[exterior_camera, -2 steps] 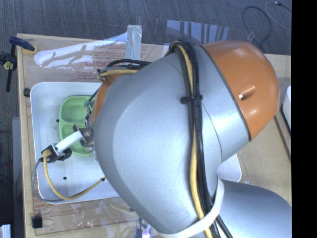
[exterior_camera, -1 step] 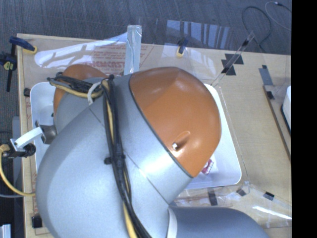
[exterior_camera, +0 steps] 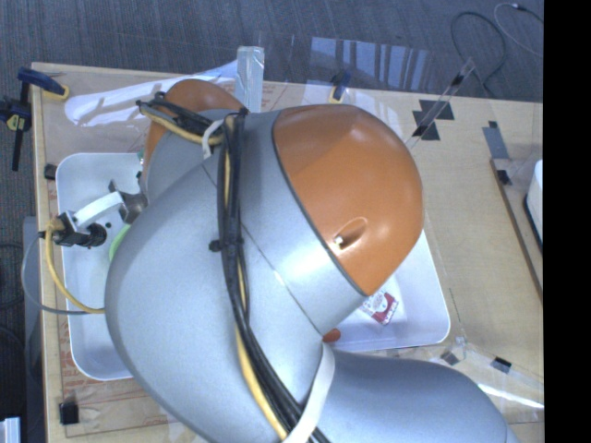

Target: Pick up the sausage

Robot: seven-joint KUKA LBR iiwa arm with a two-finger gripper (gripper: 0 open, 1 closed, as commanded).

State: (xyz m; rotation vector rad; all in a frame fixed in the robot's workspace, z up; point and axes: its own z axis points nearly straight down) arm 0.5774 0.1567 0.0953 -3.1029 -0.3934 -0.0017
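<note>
My grey arm with its orange band covers most of both bins. Its wrist reaches over the left bin, where the gripper hangs low near the bin's middle, largely hidden by the arm. A thin strip of something light green peeks out just below the gripper, beside the arm's edge. I cannot make out a sausage in the uncovered parts of the bins.
In the right bin a small red and white packet lies near the front wall, and a small orange bit shows at the arm's edge. White plastic lies behind the left bin.
</note>
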